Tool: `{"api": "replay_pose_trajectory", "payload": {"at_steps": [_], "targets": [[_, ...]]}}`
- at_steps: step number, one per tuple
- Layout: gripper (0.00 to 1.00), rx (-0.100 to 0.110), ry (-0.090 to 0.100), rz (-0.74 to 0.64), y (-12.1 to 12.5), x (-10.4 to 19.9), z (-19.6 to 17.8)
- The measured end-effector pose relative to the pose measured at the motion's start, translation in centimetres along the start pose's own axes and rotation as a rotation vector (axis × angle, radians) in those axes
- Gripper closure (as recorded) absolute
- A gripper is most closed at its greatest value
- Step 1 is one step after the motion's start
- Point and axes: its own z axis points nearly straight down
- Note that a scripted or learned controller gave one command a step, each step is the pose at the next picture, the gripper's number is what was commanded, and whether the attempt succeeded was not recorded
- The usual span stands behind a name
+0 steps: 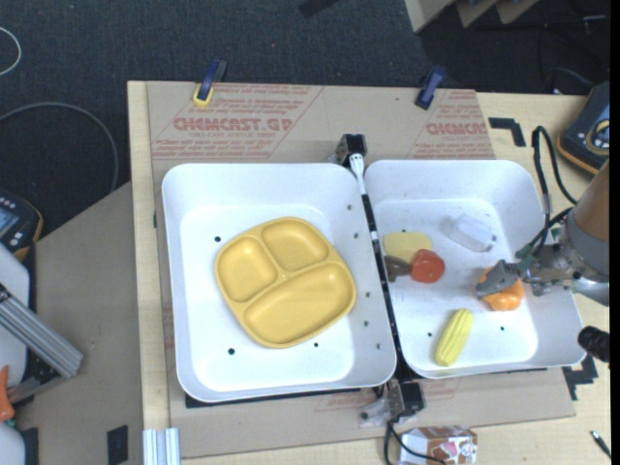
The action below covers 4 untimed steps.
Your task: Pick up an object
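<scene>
Bench on dark carpet, two white bins. Gripper [497, 281] low in the right bin [523, 187], over an orange object [504, 299]; grip state unclear, can't tell. Corn cob [452, 336] near, tomato [427, 266] beyond, yellow tray [284, 281] in left bin. Looks like grasp stage; next: confirm hold, lift straight.

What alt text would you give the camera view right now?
The gripper sits low in the right bin at an orange object, near a corn cob and red tomato. The left bin holds a yellow divided plate.
</scene>
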Motion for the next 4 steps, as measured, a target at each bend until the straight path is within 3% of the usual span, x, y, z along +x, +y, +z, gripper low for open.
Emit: {"api": "replay_pose_trajectory", "payload": {"at_steps": [1,2,3,4], "targets": [[0.00,0.011,0.005,0.003,-0.3,0.8,8.0],[1.00,0.004,0.001,0.003,-0.1,0.7,6.6],[1.00,0.001,-0.003,0.004,3.9,-5.0,7.6],[1.00,-0.001,-0.001,-0.001,9.7,-4.7,7.6]]}}
